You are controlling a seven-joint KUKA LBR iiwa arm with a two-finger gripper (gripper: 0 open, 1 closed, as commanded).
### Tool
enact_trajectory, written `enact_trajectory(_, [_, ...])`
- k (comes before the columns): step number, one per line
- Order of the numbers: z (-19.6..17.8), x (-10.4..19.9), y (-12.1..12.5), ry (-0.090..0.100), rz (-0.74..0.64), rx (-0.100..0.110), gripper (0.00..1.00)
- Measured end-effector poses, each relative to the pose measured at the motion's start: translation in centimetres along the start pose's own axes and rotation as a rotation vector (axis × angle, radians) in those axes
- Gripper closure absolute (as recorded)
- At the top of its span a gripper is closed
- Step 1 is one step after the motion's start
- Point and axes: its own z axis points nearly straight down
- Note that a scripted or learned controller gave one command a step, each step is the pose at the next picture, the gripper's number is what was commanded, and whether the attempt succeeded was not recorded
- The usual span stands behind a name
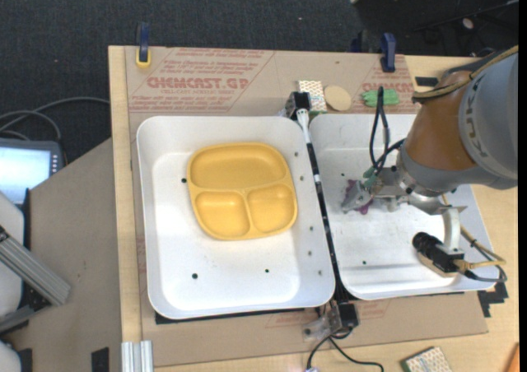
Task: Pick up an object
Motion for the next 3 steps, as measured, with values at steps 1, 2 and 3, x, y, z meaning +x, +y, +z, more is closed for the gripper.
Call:
enact_trajectory(1, [1.0,0.1,3.0,0.001,-0.002,0.000,0.00])
enact_trajectory(2, [-0.1,0.1,3.0,0.000,-0.001,-0.002,1.00])
enact_trajectory(3, [-9.7,5.6,6.5,0.003,-0.009,-0.009,1.00])
